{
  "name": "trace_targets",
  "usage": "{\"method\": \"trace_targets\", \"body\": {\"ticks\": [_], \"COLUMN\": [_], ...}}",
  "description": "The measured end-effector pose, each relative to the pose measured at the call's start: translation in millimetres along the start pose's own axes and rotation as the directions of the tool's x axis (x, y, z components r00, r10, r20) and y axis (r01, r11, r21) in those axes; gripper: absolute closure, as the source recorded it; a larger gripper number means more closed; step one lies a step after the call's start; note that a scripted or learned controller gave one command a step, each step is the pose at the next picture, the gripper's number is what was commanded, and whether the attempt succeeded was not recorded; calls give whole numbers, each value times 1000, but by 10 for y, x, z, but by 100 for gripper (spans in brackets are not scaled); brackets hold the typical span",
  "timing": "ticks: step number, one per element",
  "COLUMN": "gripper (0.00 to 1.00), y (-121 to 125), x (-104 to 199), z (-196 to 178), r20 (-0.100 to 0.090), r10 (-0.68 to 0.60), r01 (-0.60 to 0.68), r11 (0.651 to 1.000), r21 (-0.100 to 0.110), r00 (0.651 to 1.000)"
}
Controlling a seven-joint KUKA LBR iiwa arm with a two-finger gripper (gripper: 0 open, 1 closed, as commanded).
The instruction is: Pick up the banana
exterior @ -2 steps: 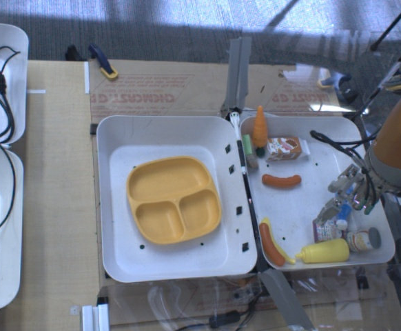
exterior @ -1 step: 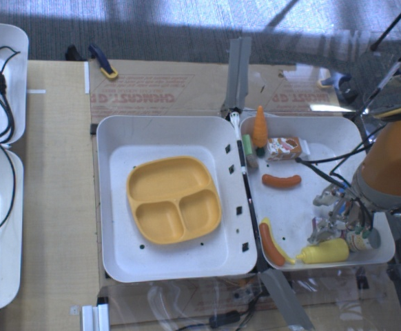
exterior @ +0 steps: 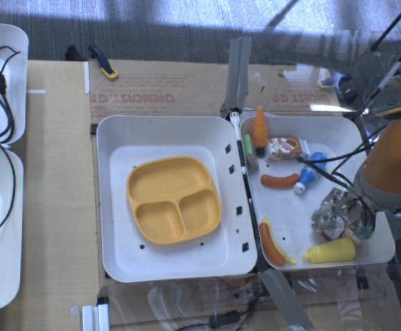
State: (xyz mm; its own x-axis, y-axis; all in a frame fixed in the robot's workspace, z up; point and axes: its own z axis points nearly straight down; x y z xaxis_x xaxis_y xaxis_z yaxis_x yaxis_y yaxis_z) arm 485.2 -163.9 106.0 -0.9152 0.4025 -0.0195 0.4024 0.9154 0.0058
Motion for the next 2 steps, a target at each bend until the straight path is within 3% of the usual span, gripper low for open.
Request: {"method": "trace_targets", "body": {"ticks": [1, 2], "gripper": [0, 0], "y": [-1, -231], "x": [0, -453], "z": [0, 43], "r20": [0, -16], "r10": [0, 185], "r01": [0, -185], "r11": [1000, 983], "r21": [0, 9], "r00": [1000, 983]}}
